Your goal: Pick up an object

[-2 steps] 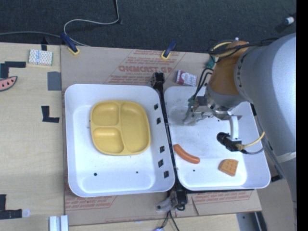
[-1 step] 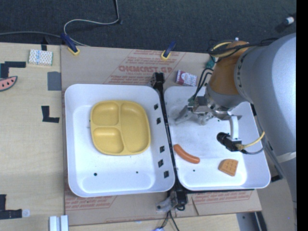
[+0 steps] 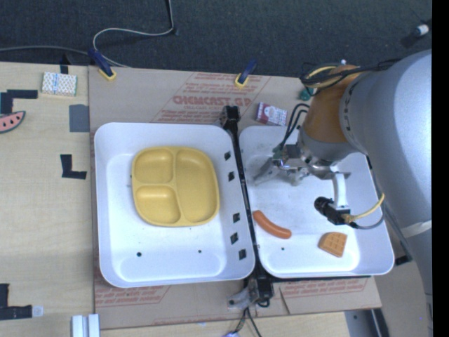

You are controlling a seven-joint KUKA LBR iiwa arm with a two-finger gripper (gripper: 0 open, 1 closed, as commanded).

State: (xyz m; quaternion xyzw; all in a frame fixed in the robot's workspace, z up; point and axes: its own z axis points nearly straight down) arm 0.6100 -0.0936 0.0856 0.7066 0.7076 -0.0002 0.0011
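Sausage (image 3: 271,225) and waffle (image 3: 333,243) lie untouched below my claw (image 3: 265,171); I cannot tell its state.

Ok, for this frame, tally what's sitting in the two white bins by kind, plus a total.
Yellow divided plate, in the left bin: 1
Hot dog sausage, in the right bin: 1
Waffle piece, in the right bin: 1
Total: 3
The end effector hangs over the right bin's upper part.
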